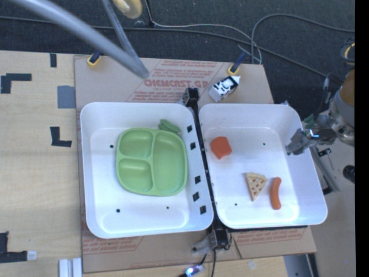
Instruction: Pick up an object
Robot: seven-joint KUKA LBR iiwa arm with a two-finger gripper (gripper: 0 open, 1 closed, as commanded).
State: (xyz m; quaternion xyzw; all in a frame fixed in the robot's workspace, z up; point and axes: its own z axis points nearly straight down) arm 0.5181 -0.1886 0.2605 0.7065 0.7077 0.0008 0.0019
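the gripper [300, 142] hangs over the right rim of the right bin [260, 115], at the edge and not yet over the food; it looks bare of any object, and whether it is spread or pinched i cannot tell, it is too small and blurred here

three candidates lie in that bin, all left of the gripper. the sausage [275, 193] is the nearest, down and a little left, lying with its long axis running roughly up and down the view. the pizza slice [255, 184] sits just beside it on the far side from the gripper, close but apart, point downward. the orange block [220, 147] is well apart from both, straight left of the gripper at about the same height in the view, near the divider between the bins

the green tray [152, 160] lies in the left bin [98, 126], farthest off

my guess is the sausage is the easiest pick: the closing line should cross its short width, so the grip would want to close left to right in the view, and the slice alongside leaves little room on that side
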